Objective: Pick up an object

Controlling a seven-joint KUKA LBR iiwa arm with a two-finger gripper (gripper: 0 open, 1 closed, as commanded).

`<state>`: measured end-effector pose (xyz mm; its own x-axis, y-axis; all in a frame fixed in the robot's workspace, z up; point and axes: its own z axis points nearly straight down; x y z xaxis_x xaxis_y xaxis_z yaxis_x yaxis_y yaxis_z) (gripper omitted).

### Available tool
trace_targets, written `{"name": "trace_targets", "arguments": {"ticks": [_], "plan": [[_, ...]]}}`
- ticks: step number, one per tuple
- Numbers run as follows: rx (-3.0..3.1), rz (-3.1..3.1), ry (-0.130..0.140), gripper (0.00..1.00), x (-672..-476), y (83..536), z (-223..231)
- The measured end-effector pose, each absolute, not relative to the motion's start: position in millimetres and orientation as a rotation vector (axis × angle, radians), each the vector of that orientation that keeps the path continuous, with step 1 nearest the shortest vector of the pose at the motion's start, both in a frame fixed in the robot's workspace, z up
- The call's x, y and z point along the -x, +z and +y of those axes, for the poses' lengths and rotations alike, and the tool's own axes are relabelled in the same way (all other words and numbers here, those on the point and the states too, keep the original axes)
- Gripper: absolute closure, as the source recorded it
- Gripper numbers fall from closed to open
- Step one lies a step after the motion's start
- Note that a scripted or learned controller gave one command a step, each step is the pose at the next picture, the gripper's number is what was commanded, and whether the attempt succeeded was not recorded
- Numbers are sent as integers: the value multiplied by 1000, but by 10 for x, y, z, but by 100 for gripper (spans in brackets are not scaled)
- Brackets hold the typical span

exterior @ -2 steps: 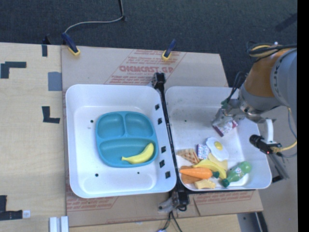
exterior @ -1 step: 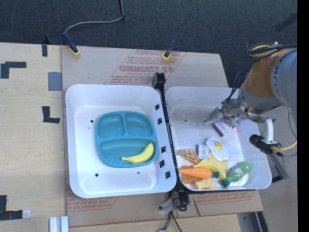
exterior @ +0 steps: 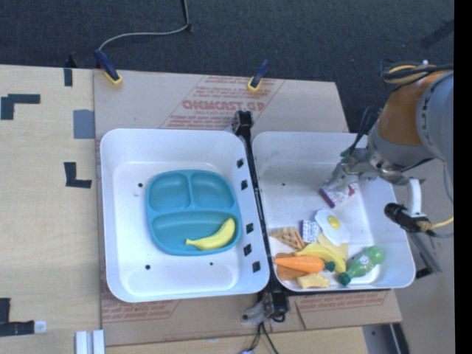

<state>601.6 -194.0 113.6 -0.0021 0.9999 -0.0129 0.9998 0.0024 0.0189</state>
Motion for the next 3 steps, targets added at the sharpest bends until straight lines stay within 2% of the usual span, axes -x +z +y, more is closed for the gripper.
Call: {"name": "trace_targets", "arguments": {"ticks": [1,2,3], "plan": [[-2203,2208,7,0,-6014,1134,-1940],[-2209,2209,9,0,-5610,910,-1488],[-2217,2223,5,0,-5910,860,-1076]]}}
